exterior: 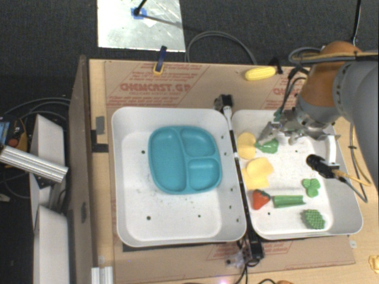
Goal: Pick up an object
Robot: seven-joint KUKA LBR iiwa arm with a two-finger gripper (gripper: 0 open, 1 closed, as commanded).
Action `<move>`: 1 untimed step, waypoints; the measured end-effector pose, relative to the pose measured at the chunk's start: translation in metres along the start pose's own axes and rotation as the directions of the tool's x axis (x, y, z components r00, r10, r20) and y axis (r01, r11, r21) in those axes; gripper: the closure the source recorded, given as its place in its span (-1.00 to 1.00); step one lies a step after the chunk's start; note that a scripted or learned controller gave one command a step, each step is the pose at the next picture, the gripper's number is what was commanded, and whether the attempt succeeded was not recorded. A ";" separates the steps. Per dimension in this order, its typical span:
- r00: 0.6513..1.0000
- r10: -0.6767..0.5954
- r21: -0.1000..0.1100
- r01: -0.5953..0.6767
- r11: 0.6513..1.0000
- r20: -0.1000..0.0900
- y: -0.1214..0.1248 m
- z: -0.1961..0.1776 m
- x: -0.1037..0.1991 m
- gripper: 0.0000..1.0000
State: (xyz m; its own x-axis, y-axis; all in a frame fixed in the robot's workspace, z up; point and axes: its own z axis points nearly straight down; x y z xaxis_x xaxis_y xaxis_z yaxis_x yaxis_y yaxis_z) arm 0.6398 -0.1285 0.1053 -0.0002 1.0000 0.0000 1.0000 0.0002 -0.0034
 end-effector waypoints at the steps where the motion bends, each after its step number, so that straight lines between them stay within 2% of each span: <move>1: 1.000 -0.001 -0.009 0.001 1.000 0.000 0.002 -0.017 0.000 1.00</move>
